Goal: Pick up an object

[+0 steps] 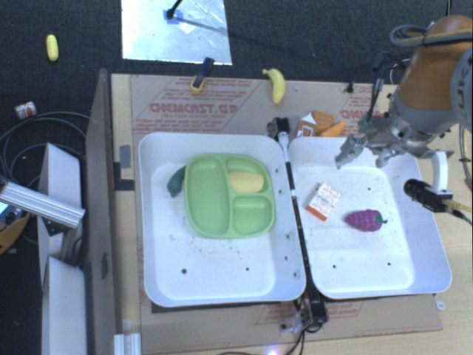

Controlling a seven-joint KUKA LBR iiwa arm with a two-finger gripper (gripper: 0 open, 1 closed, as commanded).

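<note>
My gripper (pixel 366 156) hangs over the far edge of the right bin (pixel 421 272), its two fingers spread open with nothing between them. Inside that bin, a small orange and white box (pixel 324 200) lies near the left wall. A purple bunch of grapes (pixel 364 220) rests just right of the box. Both sit in front of the gripper, apart from it. The left bin (pixel 159 257) holds a green divided plate (pixel 228 196) with a yellow item (pixel 246 181) in its upper right compartment. A dark green object (pixel 176 181) lies against the plate's left rim.
A banana (pixel 276 84) lies on the cardboard behind the bins. Orange items (pixel 325 124) sit just beyond the right bin's far left corner. A black part (pixel 423 193) sticks in over the right bin's right wall. A black divider (pixel 292 198) runs between the bins.
</note>
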